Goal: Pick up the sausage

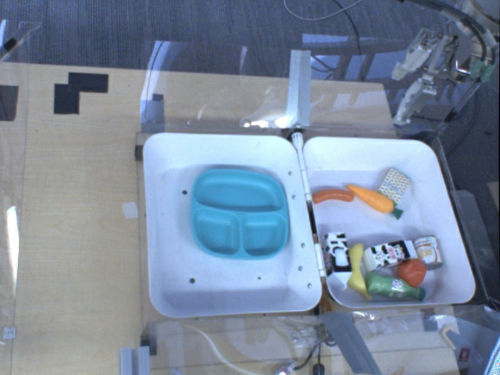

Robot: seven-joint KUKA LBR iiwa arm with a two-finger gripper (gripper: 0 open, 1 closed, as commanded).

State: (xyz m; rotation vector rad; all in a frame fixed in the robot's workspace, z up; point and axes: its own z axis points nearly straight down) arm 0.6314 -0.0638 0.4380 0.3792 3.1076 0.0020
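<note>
While the gripper is hanging above the bench at the far right, outside both bins, the sausage is lying untouched in the right bin, close against that bin's left wall and roughly midway between its far and near edges. It is lying flat, long axis running left to right, with its right end almost touching the tip of the carrot; whether the two are actually in contact is too close to call. The gripper's pale fingers are showing a gap between them, so I am reading them as spread apart and holding nothing. Relative to the gripper, the sausage is sitting to the left and well nearer, so the arm is facing a reach inward and down across the far rim. Main risks I am noting: the divider wall is leaving little room for a finger on the left side, so a descent slightly off to the left is likely to land on the rim instead of the sausage; a descent off to the right is likely to catch the carrot and either grab it or push both aside. The sausage is looking smooth and rounded, so a grip across its ends could be squeezing it out sideways. The patterned packet and the cluster of items in the near part of the bin are lying clear of the approach. The blue tray in the left bin is playing no part.
</note>
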